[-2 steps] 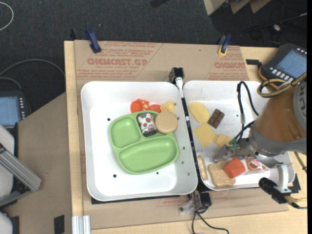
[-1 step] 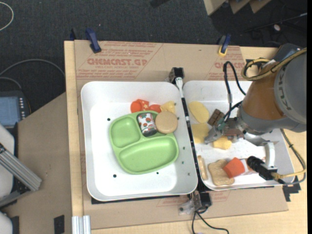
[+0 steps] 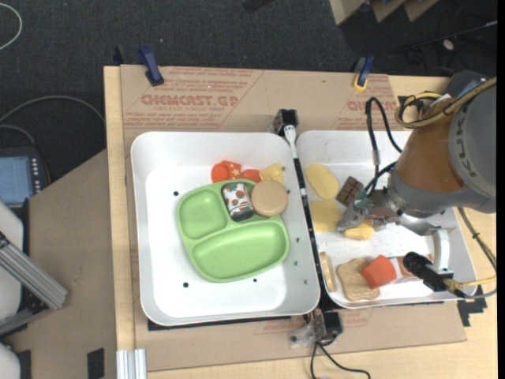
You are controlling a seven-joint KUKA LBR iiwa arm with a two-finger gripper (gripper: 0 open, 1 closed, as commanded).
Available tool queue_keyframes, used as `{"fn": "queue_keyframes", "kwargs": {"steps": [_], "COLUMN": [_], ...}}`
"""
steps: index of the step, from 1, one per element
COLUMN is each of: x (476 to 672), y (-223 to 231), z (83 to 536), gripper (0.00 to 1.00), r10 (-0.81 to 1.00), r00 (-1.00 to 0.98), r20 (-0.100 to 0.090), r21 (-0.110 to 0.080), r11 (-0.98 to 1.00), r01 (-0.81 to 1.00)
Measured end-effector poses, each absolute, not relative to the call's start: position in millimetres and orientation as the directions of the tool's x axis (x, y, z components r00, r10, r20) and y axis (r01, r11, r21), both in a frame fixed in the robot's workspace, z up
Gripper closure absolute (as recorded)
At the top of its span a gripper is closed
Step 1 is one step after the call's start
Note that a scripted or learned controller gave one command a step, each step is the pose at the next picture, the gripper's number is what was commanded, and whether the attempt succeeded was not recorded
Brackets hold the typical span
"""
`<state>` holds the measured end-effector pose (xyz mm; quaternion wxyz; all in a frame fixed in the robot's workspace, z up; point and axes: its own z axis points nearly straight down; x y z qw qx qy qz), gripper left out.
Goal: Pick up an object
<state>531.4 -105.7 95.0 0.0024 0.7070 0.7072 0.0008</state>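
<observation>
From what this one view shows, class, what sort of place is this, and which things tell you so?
Probably a robotics lab test bench, not a kitchen: a grey and orange robot arm reaches over two shallow white plastic bins, toy-like food sits around a green divided plate, and blue clamps pin the cardboard base.

The two white bins [image 3: 150, 212] look like smooth, faintly glossy plastic; the green divided tray [image 3: 229, 251] is matt plastic with soft rounded walls; the surface [image 3: 197, 97] is plain brown cardboard, dull and printed with red lettering; blue clamps [image 3: 150, 65] at its far edge look like plastic; the arm's orange band [image 3: 426, 160] has a satin sheen, its grey shell [image 3: 477, 148] a smooth painted finish; the floor [image 3: 63, 38] is dark, rough carpet.
</observation>
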Motion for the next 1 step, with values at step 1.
{"fn": "queue_keyframes", "kwargs": {"steps": [1], "x": [593.1], "y": [-47.2], "z": [191.0], "gripper": [1.00], "r10": [1.000], "r00": [-0.008], "r20": [0.000], "r21": [0.014], "r11": [0.008], "r01": [1.000]}}
